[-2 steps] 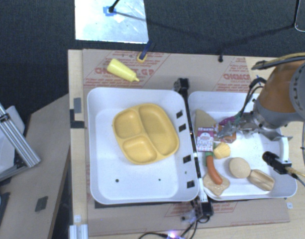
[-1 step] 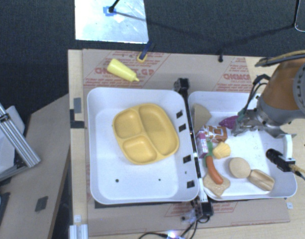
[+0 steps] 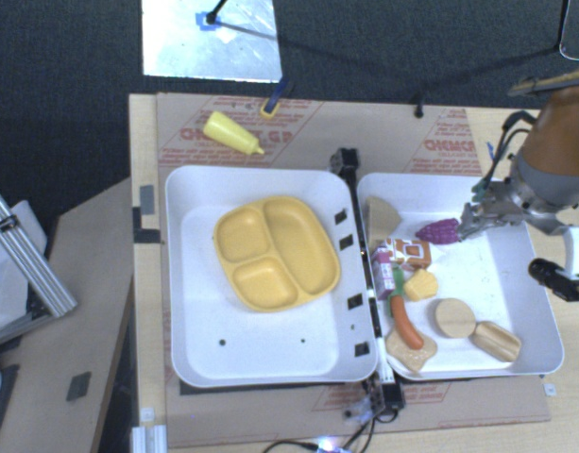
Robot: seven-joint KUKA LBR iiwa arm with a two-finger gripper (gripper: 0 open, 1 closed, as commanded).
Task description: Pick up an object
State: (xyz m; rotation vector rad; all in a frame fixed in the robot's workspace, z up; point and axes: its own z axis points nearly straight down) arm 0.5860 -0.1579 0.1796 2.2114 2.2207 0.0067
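The gripper [image 3: 470, 217] hangs low over the right bin [image 3: 544, 295], its tip right at the blunt end of a purple, bumpy fruit-shaped toy [image 3: 438, 231] — touching or just short of it, I cannot tell which, and I cannot tell whether the pincer is spread or pressed together. The purple toy lies on its side near the right bin's far wall, pointing away from the gripper toward the divider between the bins. Toward the right bin's right wall from the toy the white floor is bare, giving open room there; toward the near wall the things crowd together. Just nearer than the purple toy sits a small printed carton [image 3: 403, 252], then a yellow cheese wedge [image 3: 420, 285], with a green-and-purple piece [image 3: 386, 277] beside them by the divider. Further toward the near wall lie an orange sausage [image 3: 406, 322] across a tan slice [image 3: 411, 350], a round tan disc [image 3: 453, 317] and a bread roll [image 3: 497, 341] — well apart from the purple toy. A pale tan slice [image 3: 383, 219] rests by the divider, near the toy's tip. The arm [image 3: 553, 173] comes in over the right bin's right wall, its orange band [image 3: 565, 140] above the grey wrist, bent downward. The left bin [image 3: 199, 347] holds a yellow sectioned plate [image 3: 274, 252]; beyond its far wall a yellow bottle [image 3: 232, 133] lies on the cardboard.
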